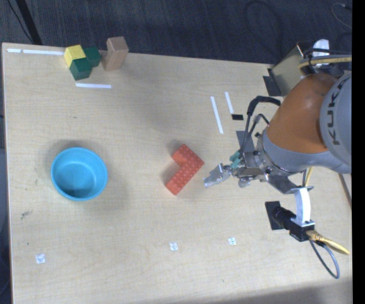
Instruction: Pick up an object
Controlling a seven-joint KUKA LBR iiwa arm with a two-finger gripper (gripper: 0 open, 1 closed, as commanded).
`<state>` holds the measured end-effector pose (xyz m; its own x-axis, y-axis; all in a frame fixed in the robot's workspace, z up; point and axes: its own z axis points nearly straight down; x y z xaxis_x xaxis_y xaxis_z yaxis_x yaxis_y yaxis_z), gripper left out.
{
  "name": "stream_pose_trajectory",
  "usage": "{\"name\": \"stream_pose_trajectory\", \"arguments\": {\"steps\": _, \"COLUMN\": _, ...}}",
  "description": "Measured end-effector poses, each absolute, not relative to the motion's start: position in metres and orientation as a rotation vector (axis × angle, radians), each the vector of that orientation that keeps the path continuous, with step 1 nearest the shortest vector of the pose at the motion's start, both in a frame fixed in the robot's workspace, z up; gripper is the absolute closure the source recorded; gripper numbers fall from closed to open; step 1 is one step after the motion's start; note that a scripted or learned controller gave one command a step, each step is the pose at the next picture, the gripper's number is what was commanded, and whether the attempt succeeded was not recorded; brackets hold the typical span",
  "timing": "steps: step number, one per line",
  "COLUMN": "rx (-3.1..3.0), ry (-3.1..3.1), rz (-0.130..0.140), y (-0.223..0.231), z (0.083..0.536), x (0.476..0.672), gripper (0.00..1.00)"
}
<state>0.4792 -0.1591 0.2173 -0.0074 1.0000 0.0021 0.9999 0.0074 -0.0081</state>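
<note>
Camera view: arm enters from right, gripper (215,177) low over the wooden bench top (131,233), fingers close together, nothing between them. Red L-shaped brick (183,168) lies flat just beside the fingertips, apart from them. Blue bowl (79,173) well to the far side. Yellow block (74,53), green block (84,64) touching; tan wooden block (115,52) near them at top edge.

We see a grey arm (337,128) with an orange band (302,116), black cables (256,116), and a metallic gripper (215,177).
</note>
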Motion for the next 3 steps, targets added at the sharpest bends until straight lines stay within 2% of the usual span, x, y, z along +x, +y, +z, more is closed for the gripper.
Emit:
{"name": "stream_pose_trajectory", "arguments": {"steps": 1, "rx": -2.142, "ry": -2.288, "rz": 0.008, "y": -0.095, "z": 0.148, "x": 0.511, "gripper": 0.00}}
{"name": "stream_pose_trajectory", "arguments": {"steps": 2, "rx": -2.058, "ry": -2.369, "rz": 0.004, "y": -0.103, "z": 0.098, "x": 0.545, "gripper": 0.00}}
{"name": "stream_pose_trajectory", "arguments": {"steps": 3, "rx": -2.054, "ry": -2.371, "rz": 0.009, "y": -0.104, "z": 0.106, "x": 0.546, "gripper": 1.00}}
